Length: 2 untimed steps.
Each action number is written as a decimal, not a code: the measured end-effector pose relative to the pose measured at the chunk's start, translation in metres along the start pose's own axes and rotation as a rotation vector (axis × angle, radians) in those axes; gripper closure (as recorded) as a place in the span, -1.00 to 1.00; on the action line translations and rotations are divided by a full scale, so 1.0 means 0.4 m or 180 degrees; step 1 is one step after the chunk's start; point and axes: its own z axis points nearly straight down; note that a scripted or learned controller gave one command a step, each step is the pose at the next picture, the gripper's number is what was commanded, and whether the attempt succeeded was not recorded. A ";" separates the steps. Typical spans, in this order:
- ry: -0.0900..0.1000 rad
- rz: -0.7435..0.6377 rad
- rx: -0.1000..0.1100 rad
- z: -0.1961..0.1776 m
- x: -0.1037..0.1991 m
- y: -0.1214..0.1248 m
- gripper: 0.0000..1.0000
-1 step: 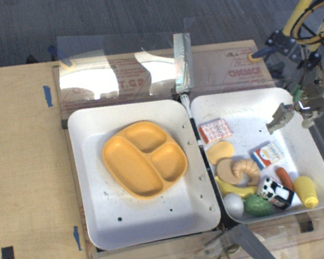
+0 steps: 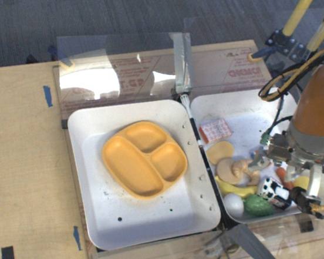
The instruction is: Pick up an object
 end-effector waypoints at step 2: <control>-0.0005 -0.1027 -0.0123 0.102 0.030 0.014 1.00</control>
